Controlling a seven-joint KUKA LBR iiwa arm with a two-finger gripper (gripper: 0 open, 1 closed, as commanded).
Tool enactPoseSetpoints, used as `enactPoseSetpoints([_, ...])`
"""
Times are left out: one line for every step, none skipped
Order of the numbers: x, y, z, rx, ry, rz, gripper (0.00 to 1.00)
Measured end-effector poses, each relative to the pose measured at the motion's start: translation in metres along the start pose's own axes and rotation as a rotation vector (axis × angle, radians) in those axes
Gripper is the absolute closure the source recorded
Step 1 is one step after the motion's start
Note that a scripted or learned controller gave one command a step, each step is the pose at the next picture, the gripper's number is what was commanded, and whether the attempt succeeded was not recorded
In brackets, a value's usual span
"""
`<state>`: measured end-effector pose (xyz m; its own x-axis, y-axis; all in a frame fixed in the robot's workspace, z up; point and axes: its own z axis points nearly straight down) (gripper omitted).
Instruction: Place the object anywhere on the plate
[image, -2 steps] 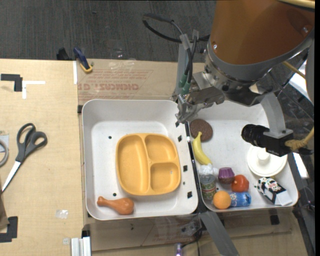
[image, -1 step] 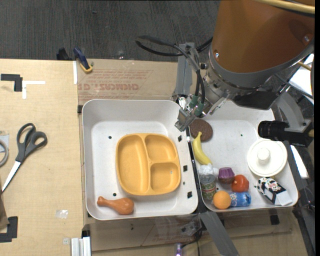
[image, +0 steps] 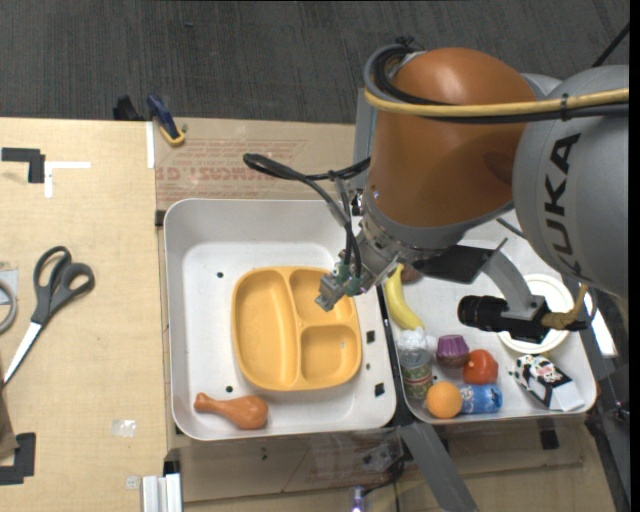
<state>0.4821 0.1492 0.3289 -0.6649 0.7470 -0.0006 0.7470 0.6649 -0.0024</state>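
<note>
Over the left bin's (image: 190, 330) yellow three-compartment plate (image: 270, 330), gripper (image: 335, 290) hanging at its three o'clock rim, finger state impossible to tell, tan glossy chicken drumstick (image: 233, 409) lying off-plate at seven o'clock, banana (image: 403, 302) in right bin.

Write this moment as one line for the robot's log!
gripper over yellow divided plate, upper right rim | chicken drumstick toy in left bin, off plate | banana in right bin

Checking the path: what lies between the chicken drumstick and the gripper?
The yellow plate lies between the drumstick and the gripper, seen in the camera view.
</note>
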Motion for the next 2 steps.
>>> enactPoseSetpoints([0.029, 0.020, 0.058, 0.000, 0.001, -0.258, 1.00])
enactPoseSetpoints([-0.062, 0.040, -0.057, -0.004, -0.003, -0.564, 1.00])
